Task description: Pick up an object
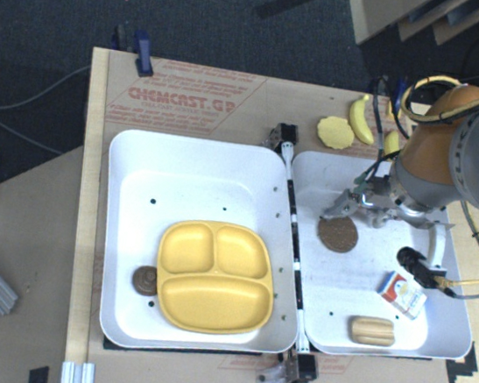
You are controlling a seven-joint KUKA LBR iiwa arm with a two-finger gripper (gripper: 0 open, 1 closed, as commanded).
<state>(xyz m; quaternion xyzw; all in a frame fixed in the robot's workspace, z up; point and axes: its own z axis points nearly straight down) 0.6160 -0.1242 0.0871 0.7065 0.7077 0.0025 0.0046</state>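
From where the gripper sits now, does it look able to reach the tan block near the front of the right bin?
Probably yes. The tan block lies alone on the right bin floor, nothing over it; the gripper is in that bin, above the brown disc.

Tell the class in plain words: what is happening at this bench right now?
A grey robot arm reaches in from the right over the right bin. Its gripper hangs just above a brown round disc and holds nothing visible. A small red-and-white box and a tan block lie nearer the front. In the left bin sits a yellow divided tray with a small brown round piece at its side.
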